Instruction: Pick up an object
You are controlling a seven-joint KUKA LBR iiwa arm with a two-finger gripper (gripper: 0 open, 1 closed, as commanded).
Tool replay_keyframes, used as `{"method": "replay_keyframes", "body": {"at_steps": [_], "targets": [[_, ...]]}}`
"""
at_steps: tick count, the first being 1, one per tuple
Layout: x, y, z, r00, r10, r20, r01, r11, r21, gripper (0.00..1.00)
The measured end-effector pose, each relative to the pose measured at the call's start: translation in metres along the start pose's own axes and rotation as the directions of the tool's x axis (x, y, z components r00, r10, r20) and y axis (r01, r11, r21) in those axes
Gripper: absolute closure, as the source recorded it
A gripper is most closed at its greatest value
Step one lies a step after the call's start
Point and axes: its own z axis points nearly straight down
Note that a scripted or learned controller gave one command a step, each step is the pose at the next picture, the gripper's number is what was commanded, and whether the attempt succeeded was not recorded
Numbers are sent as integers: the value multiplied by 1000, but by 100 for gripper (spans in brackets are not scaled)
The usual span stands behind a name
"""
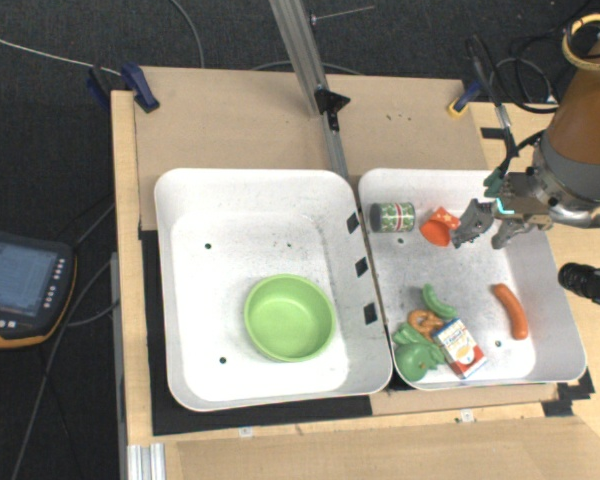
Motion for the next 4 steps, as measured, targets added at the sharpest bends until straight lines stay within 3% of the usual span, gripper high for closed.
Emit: {"method": "replay_keyframes", "body": {"at_steps": [1,4], "targets": [[0,0,0,1000,0,0,0,1000,0,0],[-13,-25,153,1000,1,0,-1,1000,5,0]]}}
